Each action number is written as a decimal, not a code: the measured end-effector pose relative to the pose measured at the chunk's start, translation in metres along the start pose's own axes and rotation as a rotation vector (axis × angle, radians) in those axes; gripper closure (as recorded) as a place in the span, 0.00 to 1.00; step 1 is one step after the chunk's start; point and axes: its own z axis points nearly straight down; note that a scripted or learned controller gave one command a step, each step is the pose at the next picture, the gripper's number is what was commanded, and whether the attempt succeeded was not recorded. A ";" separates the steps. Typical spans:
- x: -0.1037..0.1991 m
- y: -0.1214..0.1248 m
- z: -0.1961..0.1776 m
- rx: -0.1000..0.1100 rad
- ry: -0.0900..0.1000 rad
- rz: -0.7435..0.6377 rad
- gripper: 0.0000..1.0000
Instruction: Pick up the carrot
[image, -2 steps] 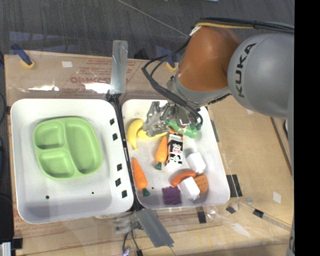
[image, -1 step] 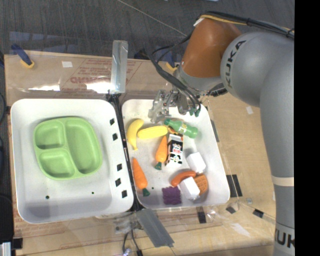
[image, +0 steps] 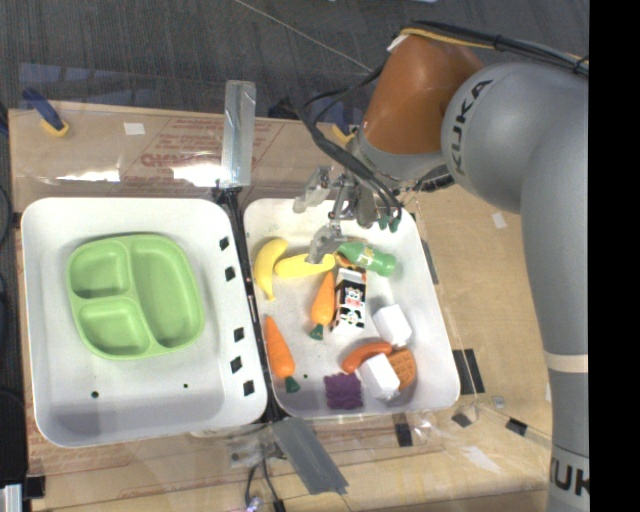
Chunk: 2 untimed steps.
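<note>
While the tan surface (image: 480, 230) bore 2 white bins, the gripper (image: 328, 222), state unclear, hovered just above a carrot (image: 323, 297).

Just the one camera here, fixed up above the worktop (image: 480, 465) and tilted down at a slant, so the far edge sits toward 12 o'clock and the near edge toward 6. It's far enough back to fit both white bins whole: the left bin (image: 40, 300) toward 9 o'clock, the right bin (image: 435, 330) about center. The KUKA arm (image: 540, 150) comes in from 3 o'clock, filling the 1 to 2 o'clock corner.
</note>
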 end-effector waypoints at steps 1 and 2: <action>0.067 0.009 0.073 -0.002 0.010 -0.075 0.00; 0.099 -0.025 0.097 -0.001 0.005 -0.120 0.00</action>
